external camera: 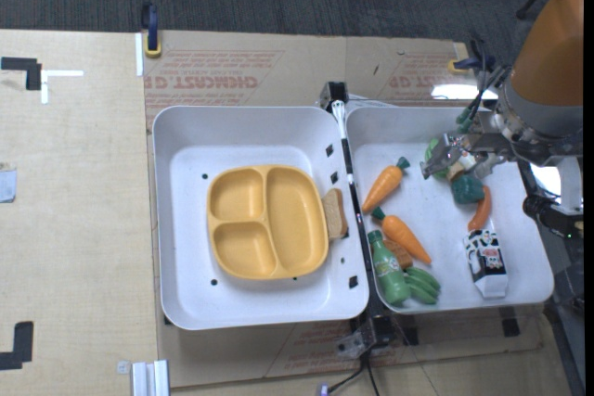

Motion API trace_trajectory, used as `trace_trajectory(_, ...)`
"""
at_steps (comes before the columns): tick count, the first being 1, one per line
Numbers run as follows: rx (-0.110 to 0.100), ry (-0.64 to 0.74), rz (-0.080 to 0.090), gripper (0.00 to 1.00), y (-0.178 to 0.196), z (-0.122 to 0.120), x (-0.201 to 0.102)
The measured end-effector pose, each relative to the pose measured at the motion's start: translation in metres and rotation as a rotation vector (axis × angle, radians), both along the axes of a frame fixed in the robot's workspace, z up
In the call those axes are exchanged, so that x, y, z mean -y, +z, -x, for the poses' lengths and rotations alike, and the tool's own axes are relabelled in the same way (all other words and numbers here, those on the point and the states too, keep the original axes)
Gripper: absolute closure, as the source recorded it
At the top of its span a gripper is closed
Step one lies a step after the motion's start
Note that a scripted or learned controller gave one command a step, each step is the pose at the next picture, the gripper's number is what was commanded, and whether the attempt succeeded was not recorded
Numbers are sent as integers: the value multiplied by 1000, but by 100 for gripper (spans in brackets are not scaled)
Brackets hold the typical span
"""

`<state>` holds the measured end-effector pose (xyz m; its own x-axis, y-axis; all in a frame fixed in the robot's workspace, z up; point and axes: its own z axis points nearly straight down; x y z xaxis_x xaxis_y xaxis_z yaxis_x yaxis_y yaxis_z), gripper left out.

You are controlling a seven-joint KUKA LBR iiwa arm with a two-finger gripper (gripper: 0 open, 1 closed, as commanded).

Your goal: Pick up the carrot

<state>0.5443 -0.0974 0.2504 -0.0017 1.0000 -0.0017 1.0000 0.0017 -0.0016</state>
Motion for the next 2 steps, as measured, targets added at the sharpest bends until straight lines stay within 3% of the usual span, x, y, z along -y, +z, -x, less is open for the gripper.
trace_trajectory(1,-2,-82,-2,0,-60,67,-15)
trace_trajectory(2,1,-189,-2,0,-159,51,3)
